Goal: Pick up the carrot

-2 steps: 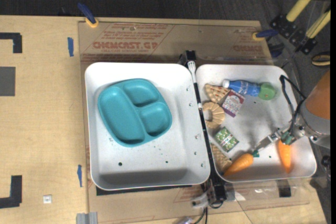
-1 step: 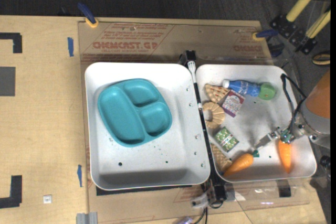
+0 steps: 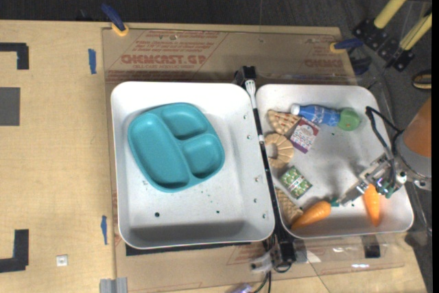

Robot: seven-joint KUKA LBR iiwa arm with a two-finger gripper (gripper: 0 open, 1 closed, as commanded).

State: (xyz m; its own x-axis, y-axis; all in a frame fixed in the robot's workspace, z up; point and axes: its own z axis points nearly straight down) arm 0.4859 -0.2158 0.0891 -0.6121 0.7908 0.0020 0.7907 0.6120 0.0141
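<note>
On the bench, the left shallow white bin [image 3: 130, 216] holds a teal three-compartment plastic tray [image 3: 176, 145]. In the right white bin [image 3: 405, 219], one orange toy carrot [image 3: 313, 213] lies near the front wall; a second [image 3: 372, 204] lies just under the grey two-finger jaws [image 3: 379, 178]. Whether they pinch it I cannot tell. A good grasp closes across the carrot's thick middle.
</note>
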